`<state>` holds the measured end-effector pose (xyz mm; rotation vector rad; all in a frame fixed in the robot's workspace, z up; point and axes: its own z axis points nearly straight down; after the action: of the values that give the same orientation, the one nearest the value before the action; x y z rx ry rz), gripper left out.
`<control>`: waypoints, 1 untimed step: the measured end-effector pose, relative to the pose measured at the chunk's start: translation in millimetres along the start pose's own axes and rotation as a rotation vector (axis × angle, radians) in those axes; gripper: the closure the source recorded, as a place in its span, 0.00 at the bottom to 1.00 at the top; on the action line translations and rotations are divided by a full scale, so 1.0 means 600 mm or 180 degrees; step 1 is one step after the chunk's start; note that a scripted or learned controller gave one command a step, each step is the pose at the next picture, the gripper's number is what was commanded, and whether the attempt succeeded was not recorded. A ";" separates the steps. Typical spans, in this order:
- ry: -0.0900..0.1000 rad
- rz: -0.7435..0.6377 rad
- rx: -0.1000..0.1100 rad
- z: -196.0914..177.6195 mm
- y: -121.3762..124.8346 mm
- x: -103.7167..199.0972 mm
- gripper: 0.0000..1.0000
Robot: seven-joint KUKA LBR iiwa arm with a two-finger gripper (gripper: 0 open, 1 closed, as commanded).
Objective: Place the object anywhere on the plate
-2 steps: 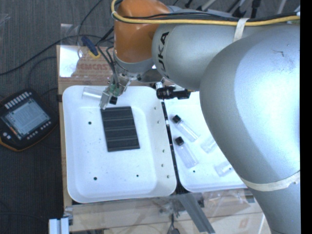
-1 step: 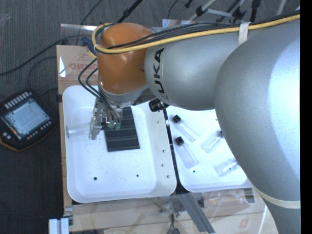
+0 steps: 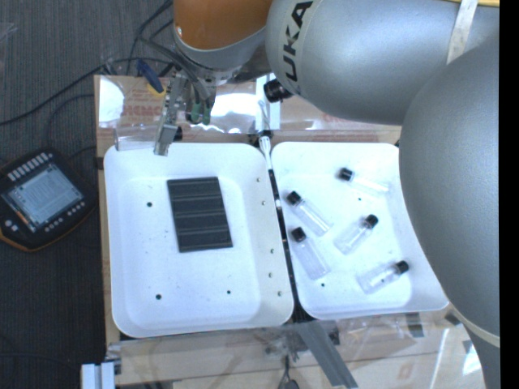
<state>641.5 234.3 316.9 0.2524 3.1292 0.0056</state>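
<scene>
Gripper (image 3: 169, 132) sits over far edge of left bin (image 3: 130, 298), jaws' state can't tell. Dark ribbed plate (image 3: 199, 214) mid left bin. Five clear vials (image 3: 308, 214) in right bin (image 3: 422, 298).

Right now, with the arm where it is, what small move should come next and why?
Probably swing the hand across toward the right white bin. It sits at the far rim of the left white bin, away from the five clear plastic vials with black caps, and the dark ribbed rectangular plate bears nothing yet.
</scene>
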 end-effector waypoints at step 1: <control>-0.0001 -0.2262 -0.0003 -0.033 -0.004 0.021 1.00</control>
<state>628.6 234.0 336.7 -0.8518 3.0201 0.0053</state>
